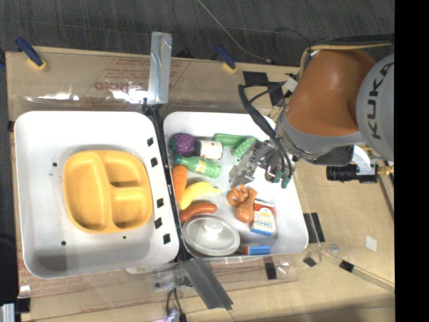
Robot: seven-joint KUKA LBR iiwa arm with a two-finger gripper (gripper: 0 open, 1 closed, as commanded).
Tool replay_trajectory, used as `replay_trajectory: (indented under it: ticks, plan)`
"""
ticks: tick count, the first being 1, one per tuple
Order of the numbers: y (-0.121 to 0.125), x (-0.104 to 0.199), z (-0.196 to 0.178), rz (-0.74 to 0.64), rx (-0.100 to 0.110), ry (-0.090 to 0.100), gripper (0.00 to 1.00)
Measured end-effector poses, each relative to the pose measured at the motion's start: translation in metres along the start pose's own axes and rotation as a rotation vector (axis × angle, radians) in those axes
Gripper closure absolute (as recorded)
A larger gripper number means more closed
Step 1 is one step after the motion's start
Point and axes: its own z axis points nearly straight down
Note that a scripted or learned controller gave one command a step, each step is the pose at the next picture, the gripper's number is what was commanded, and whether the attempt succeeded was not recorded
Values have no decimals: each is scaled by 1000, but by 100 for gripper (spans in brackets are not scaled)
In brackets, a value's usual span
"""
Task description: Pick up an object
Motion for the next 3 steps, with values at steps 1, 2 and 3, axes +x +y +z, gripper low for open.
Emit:
replay_trajectory:
  ticks: [1,2,3]
  plan:
    - [-4,35,112,64,1,4,100]
    - [21,-33,171,439,2,4,100]
    - [114,-79,66,470,-4,-2,100]
